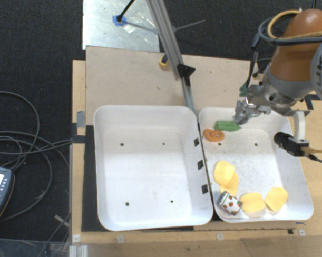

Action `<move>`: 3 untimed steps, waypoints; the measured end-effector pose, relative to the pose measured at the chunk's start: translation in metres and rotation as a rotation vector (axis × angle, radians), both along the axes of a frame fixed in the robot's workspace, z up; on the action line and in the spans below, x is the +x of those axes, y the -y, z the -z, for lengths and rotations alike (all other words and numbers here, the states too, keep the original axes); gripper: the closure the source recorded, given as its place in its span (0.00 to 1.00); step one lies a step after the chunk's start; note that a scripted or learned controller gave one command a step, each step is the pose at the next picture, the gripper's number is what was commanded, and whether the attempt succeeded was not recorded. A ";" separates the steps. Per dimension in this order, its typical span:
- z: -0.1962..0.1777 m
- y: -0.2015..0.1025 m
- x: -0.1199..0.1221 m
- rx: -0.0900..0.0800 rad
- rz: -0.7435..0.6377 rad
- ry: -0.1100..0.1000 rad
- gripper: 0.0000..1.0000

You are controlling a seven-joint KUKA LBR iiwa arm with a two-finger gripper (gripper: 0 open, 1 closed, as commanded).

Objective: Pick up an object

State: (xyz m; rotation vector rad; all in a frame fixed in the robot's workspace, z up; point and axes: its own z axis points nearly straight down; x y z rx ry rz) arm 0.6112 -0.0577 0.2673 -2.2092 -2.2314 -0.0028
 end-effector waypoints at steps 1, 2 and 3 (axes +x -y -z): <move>0.001 -0.053 -0.014 0.000 -0.001 -0.001 1.00; 0.022 -0.099 -0.035 0.000 0.000 -0.003 1.00; 0.030 -0.141 -0.050 0.000 0.000 -0.001 1.00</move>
